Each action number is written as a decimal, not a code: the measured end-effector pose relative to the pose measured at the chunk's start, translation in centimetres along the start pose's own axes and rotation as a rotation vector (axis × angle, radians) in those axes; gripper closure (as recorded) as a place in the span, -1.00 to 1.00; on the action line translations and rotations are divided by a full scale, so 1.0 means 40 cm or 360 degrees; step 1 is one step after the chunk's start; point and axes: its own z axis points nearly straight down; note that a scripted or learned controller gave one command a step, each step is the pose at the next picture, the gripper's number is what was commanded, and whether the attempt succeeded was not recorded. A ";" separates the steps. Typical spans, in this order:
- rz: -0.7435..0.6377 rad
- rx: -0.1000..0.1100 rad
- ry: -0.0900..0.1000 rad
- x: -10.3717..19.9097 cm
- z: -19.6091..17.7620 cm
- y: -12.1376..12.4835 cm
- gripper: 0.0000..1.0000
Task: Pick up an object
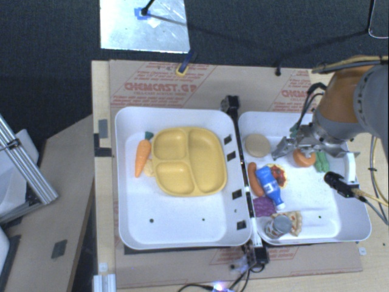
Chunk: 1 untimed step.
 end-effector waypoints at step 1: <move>0.0000 -0.0012 -0.0002 0.001 0.046 0.007 -1.00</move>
